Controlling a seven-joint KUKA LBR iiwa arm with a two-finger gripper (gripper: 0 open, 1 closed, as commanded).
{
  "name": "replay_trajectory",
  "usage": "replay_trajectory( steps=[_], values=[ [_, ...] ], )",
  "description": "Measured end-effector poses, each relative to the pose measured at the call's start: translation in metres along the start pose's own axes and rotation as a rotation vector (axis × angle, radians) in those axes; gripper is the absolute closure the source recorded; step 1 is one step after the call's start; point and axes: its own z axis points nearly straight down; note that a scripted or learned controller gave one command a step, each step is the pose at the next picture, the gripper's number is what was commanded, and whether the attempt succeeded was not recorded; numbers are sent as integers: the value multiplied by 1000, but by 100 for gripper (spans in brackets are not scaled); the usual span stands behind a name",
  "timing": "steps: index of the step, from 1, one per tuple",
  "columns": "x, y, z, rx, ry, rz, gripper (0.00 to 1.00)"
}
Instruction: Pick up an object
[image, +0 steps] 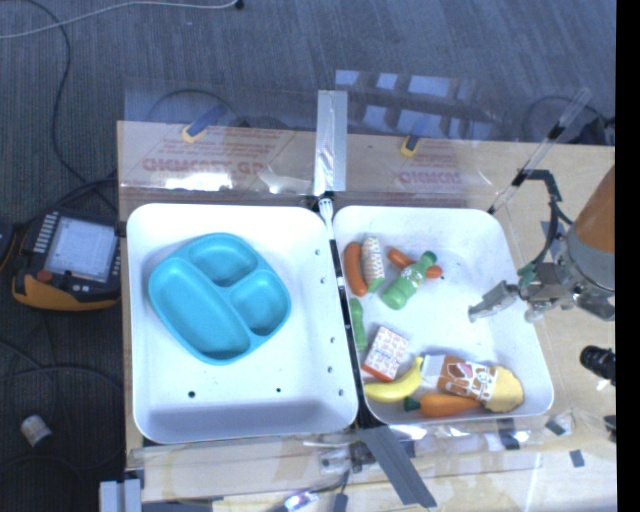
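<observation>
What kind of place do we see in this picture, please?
Probably a robotics lab test bench. Two white bins sit side by side: the left holds a blue divided plate, the right toy food such as a banana. A teach pendant lies on the carpet, and the pincer reaches in.

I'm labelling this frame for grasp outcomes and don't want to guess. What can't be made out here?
- Gripper, camera view: too small and blurred to tell how its fingers are set.
- Arm: cut off by the right edge.
- Carton: print too small to read; it overlaps the yellow item behind it.
- Carrot: partly hidden behind the right bin front rim.
</observation>
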Motion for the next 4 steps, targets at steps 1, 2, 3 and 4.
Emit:
replay_trajectory(
  steps=[1, 2, 3, 4],
  values=[
    [103, 43, 43, 3, -1, 410, 0],
    [113, 88, 108, -9, -5, 54, 0],
    [114, 89, 98, -10, -4, 52, 100],
    [155, 113, -19, -1, -5, 31, 100]
  ],
)
